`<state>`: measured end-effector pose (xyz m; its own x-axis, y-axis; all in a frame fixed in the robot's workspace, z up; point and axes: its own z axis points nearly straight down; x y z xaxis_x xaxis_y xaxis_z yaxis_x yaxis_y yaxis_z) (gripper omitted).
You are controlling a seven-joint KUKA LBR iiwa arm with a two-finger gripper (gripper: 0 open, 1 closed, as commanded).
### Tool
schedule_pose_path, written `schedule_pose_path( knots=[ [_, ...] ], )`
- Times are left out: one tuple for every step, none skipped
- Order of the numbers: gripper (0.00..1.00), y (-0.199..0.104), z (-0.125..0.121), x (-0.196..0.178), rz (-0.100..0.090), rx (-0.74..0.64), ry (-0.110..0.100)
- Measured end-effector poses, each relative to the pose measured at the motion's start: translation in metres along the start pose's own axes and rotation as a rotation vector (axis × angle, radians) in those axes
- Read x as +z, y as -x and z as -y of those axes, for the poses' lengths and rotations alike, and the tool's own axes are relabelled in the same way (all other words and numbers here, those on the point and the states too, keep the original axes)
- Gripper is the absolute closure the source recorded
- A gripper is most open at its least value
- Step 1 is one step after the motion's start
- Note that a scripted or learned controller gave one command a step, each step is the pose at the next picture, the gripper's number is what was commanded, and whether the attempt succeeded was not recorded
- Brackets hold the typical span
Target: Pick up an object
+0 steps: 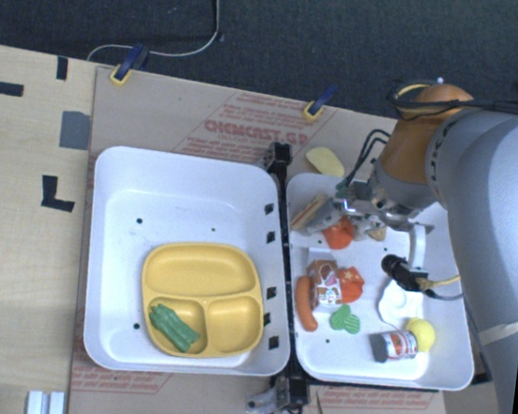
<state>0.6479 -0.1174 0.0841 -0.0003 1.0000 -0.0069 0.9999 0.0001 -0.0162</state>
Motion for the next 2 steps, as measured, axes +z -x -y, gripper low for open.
schedule_pose_path(
  knots=[
    [0.0,-0.0195,0.0112,-0.0003,-0.005,-0.001,0.015],
    [1.0,-0.0196,0.0108,-0.0101,-0.006,-0.001,0.014]
  ],
)
